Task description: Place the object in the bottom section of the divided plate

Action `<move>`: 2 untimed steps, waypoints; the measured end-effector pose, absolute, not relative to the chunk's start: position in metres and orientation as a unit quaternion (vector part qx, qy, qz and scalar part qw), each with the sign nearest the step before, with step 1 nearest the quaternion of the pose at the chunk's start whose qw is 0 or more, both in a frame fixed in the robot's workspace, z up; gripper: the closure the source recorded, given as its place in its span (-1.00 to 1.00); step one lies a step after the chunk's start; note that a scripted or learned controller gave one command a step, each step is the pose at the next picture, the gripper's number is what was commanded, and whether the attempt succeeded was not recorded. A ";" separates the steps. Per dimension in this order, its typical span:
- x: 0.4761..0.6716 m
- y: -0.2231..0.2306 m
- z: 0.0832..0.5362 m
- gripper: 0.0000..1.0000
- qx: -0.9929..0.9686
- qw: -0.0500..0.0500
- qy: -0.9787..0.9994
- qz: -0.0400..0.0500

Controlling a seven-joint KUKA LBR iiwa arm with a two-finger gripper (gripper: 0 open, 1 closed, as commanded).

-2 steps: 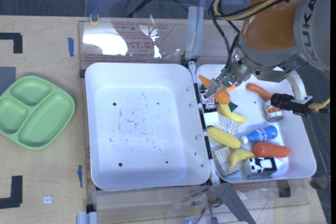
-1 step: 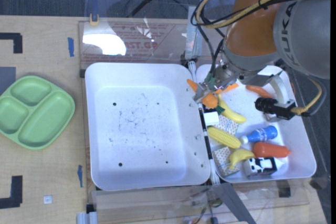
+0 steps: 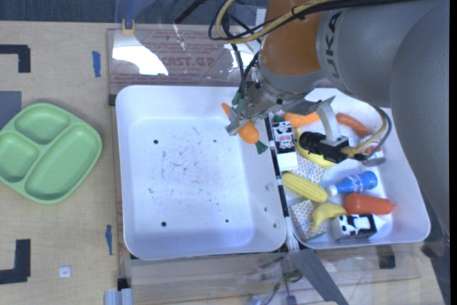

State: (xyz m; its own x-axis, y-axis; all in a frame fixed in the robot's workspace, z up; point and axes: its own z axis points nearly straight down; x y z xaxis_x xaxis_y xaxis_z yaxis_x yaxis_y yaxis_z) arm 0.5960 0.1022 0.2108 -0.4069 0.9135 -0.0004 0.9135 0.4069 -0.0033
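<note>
An orange carrot (image 3: 247, 131) hangs at the tip of the gripper (image 3: 243, 121), which is pinched on it, over the right edge of the left bin (image 3: 143, 225), near that bin's far right corner. The carrot's green end points down and to the right, toward the wall the two bins share. Above it rises the grey arm (image 3: 385, 32) with its orange band (image 3: 300, 21), reaching in from the right.

The right bin (image 3: 410, 218) holds the remaining items: a corn cob (image 3: 305, 186), a banana (image 3: 325, 213), a blue bottle (image 3: 355, 182), a red-orange piece (image 3: 368, 204), a black-and-white block (image 3: 355, 225) and a second carrot (image 3: 351, 123) near its far edge.

The green divided plate (image 3: 48, 151) rests on the bench (image 3: 57, 253) well to the left of both bins, near the bench's left edge. Its two small sections lie on the far side; the long section (image 3: 66, 158) toward the near right side is judged to be the bottom one.

The step in hand appears to be the carry. To do it well, keep the carrot high enough to pass over the left bin's left rim, travel across the whole bin, and stop above the middle of the long section. Turn the carrot to lie along that section, lower it close to the plate, and only then release, so it does not roll over a divider.
</note>
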 end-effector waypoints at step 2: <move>0.625 0.116 0.175 1.00 -0.588 0.001 -0.809 0.002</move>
